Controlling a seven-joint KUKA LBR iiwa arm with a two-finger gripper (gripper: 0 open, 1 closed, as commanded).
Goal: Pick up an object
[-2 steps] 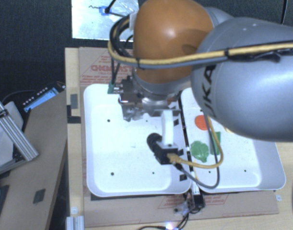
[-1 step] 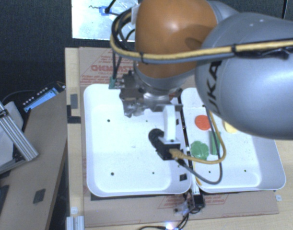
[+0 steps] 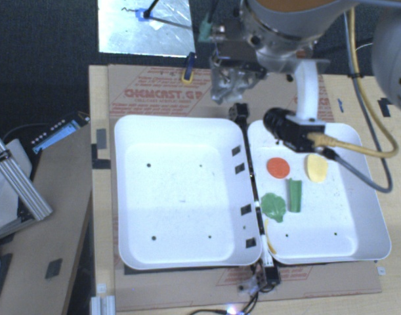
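orange disc [image 3: 277, 168] | round, flat, right bin [image 3: 358, 241] | gripper [image 3: 232, 87]: state unclear

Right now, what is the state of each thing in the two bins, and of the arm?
orange disc: flat in the right bin, untouched
yellow piece: lying in the right bin, beside the disc
green stick: lying flat, below the disc
green leafy piece: lying by the bin's left wall
right bin: holds all four things
arm: raised above the bins' far edge
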